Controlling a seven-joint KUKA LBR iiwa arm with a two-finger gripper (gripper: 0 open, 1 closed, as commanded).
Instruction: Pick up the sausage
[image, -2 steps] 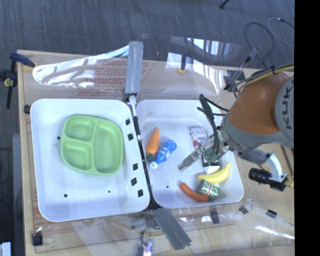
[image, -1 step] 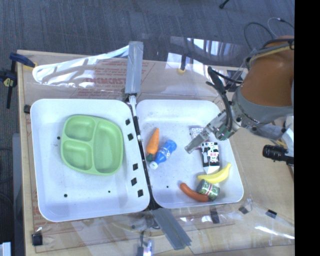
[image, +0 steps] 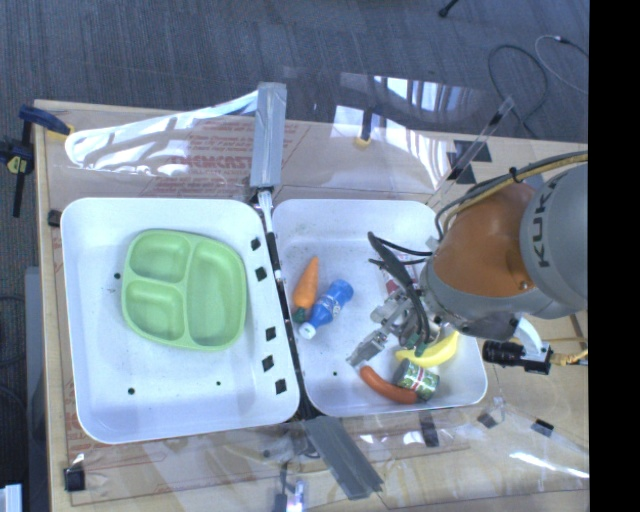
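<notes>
The gripper (image: 385, 335) is seen low over the right bin (image: 345, 215); whether it is open or closed cannot be told, and nothing is seen held in it. The sausage (image: 387, 385) lies just below it, touching a small green can (image: 416, 378). A banana (image: 432, 350) is just to its right. Further left, a blue bottle (image: 325, 307) and a carrot (image: 306, 283) are found. Well beyond, a green plate (image: 185, 290) rests in the left bin (image: 90, 225).

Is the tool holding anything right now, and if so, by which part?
Nothing shows between the fingers of the tool. It hangs in the right bin, just above and left of the sausage, which lies on the bin floor beside the can.
</notes>
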